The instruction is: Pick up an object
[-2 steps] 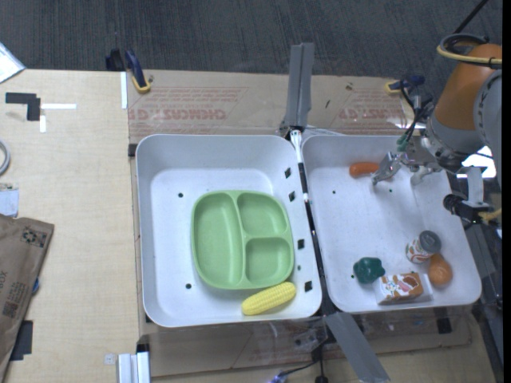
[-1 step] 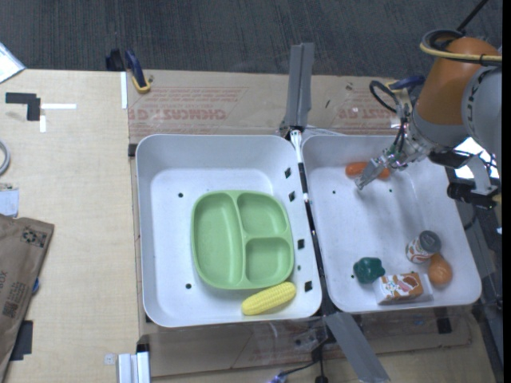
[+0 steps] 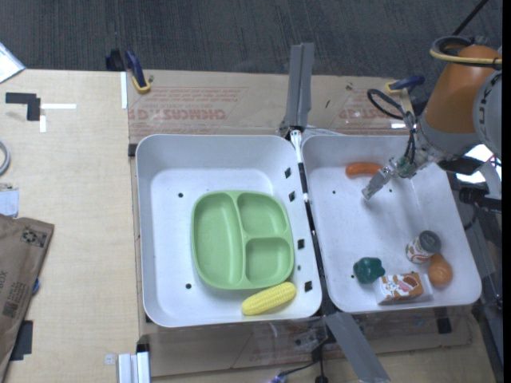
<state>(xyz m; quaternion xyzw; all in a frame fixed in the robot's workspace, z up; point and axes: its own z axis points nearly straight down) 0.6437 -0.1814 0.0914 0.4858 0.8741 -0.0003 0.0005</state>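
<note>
Single fixed camera, mounted above bench (image 3: pixel 64 182), looking down at slant; far bench edge and dark floor (image 3: pixel 239 14) at top of frame; left bin (image 3: pixel 152 238) and right bin (image 3: pixel 463 286) both fully in frame, side by side, mid-distance; arm (image 3: pixel 463 94) enters from frame's right; no second view, so no overlap.

arm (image 3: pixel 467 94) cut off at right edge, pincer (image 3: pixel 377 185) fingers blurred

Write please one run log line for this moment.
gripper: in right bin, beside orange carrot | holding: nothing seen | green tray, corn: left bin
</note>
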